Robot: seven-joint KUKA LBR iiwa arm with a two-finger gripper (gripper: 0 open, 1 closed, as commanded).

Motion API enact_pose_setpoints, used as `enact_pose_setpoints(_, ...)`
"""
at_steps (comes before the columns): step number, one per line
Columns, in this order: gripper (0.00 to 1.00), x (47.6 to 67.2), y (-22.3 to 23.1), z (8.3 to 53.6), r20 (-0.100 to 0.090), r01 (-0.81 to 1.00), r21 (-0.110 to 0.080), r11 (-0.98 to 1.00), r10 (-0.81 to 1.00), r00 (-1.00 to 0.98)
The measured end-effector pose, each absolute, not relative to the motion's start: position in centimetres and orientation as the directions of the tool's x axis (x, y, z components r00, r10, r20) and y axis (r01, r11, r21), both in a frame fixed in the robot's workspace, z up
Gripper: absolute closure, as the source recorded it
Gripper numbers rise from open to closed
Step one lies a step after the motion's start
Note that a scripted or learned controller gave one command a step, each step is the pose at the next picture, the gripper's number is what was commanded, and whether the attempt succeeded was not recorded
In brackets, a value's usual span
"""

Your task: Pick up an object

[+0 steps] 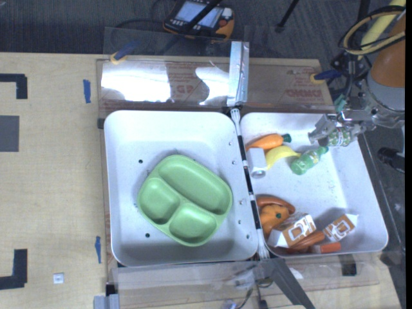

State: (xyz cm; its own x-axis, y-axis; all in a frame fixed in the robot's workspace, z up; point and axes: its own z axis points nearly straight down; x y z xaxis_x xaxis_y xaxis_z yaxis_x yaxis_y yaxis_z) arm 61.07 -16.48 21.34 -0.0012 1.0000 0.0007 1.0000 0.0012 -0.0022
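Gripper [335, 134] hangs over right bin's [370, 198] far right; finger state: cannot tell. Nearest target, green bottle [305, 161], lies just left and nearer, touching the banana [281, 154]. Best approach, judged: descend centred, straddling the bottle's width, clear of the banana.

Glossy green plastic tray [185, 200], smooth white bins [122, 172] — matt wood bench [51, 172], printed paper cartons [296, 229]

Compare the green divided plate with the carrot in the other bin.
The green divided plate lies alone in the left bin; the carrot lies in the right bin, crowded against a banana. The plate is broad, flat and pale green with three compartments; the carrot is slim, tapered and orange with a green tip. Both lie flat, away from the gripper.
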Motion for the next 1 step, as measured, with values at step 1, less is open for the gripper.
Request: enact_pose_setpoints(1, 0.0, 62.02, -17.81, 10.71, -0.008, 0.998, 0.016, 0.057, 0.998, -0.057)
